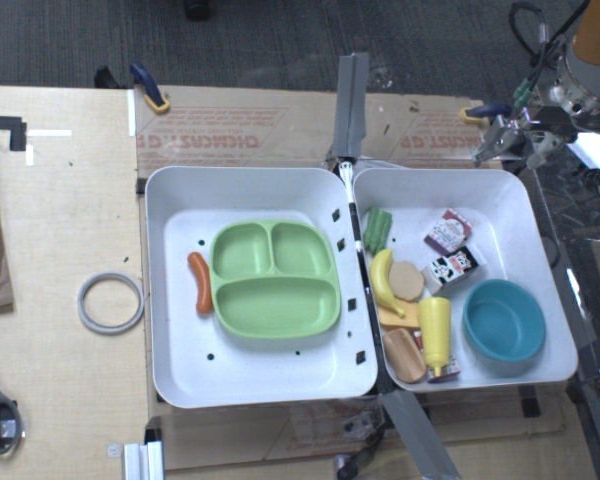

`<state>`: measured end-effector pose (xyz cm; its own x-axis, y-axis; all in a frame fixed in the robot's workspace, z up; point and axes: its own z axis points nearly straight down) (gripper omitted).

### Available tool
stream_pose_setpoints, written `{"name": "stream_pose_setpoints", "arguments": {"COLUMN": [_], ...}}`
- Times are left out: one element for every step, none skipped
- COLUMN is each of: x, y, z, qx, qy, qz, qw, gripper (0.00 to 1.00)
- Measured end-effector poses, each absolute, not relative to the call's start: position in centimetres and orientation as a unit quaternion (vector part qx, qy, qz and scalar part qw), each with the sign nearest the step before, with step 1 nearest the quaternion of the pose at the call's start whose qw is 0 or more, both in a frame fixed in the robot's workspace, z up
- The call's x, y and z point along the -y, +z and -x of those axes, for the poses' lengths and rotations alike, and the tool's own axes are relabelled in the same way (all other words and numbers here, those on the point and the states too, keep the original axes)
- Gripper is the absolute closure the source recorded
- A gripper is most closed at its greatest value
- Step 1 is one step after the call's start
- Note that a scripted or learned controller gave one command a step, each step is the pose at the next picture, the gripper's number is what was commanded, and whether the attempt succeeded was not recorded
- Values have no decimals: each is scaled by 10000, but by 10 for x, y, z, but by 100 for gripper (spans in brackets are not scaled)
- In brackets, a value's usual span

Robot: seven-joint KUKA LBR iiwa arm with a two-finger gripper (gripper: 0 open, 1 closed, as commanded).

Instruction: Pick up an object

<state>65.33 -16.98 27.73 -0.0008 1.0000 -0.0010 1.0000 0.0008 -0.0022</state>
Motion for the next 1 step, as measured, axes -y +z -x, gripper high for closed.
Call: {"name": "stream_pose_setpoints", "arguments": {"x": [173], "y": [151], "z": [-632], "qx": [6792], "qy": [14], "qz": [7340], "qw": [10], "gripper": [0]}}
